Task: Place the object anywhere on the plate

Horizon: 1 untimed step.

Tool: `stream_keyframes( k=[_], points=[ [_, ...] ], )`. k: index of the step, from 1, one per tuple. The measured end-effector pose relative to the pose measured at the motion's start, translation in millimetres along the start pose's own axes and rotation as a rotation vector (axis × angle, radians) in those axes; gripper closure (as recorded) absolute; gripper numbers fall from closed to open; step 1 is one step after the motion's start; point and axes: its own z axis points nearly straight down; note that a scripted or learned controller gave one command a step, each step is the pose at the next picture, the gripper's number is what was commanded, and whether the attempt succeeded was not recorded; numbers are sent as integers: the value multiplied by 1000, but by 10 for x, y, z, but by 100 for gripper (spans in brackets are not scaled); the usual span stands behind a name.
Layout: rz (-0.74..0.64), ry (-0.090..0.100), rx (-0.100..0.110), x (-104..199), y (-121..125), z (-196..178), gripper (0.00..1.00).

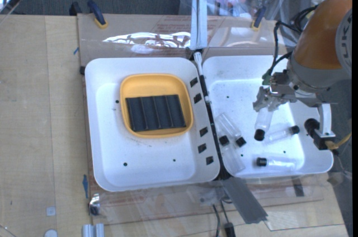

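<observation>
Item: clear vial (263,125) with a black cap, hanging tilted in the right bin (313,166), seemingly pinched between the fingers of the gripper (267,107) directly above it. Other clear vials are lying at its four (282,132), five (276,162) and nine o'clock (230,128). Yellow plate (156,104) is sitting in the left bin (106,169), carrying a black ridged insert (155,112).

Arm (330,23) cut off at right edge; pincer (267,100) fingertips indistinct

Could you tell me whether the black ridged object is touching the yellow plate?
Touching. The camera view shows the black ridged object lying flat inside the yellow plate, with the rim around it.
</observation>
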Motion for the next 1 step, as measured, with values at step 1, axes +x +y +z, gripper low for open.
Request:
stream_keyframes(
  k=[1],
  points=[
    [0,0,0,0,0,-1,0]
  ],
)
